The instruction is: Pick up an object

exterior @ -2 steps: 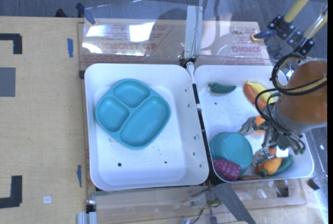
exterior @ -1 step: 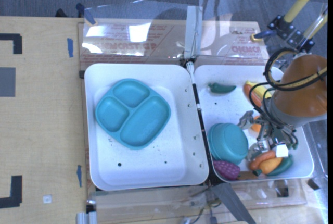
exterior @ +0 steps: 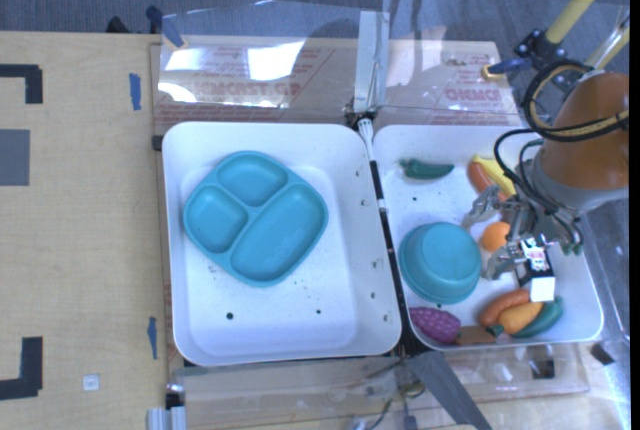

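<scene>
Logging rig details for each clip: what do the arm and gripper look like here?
The arm is grey with a broad orange band above the wrist, and black cables loop beside it. The gripper is grey metal, with a small white tag near it.

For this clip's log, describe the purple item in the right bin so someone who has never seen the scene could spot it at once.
Start at the right white bin, where the blue bowl sits upside down near its left wall. Just below the bowl, against the bin's near edge, lies the purple toy, a small oval with a textured skin. It is the only purple thing there; the toys to its right are orange and green.
</scene>
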Robot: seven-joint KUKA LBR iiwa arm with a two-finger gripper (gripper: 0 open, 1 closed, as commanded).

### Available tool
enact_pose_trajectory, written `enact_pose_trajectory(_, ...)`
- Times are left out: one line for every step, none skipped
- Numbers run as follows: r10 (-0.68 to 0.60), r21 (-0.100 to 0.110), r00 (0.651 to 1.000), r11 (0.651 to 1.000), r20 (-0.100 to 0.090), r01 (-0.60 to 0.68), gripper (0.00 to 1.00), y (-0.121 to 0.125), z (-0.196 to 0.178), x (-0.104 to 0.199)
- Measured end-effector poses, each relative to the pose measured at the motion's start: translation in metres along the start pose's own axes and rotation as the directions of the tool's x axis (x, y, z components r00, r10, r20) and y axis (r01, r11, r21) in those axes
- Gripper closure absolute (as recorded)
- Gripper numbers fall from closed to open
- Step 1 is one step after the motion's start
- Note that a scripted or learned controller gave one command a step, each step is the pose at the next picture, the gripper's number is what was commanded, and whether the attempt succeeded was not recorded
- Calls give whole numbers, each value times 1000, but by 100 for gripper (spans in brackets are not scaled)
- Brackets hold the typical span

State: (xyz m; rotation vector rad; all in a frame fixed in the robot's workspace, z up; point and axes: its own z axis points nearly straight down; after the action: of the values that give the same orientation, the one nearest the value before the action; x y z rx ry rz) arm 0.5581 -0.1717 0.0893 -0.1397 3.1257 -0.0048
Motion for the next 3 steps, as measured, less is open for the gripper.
enact_pose_trajectory(0,3,1000,1000,13,0,100,0,-14,-4)
enact_pose_trajectory(141,2,990,990,8,-141,100,11,-149,4)
enact_pose_trajectory(61,3,998,998,11,-61,100,28,-49,27)
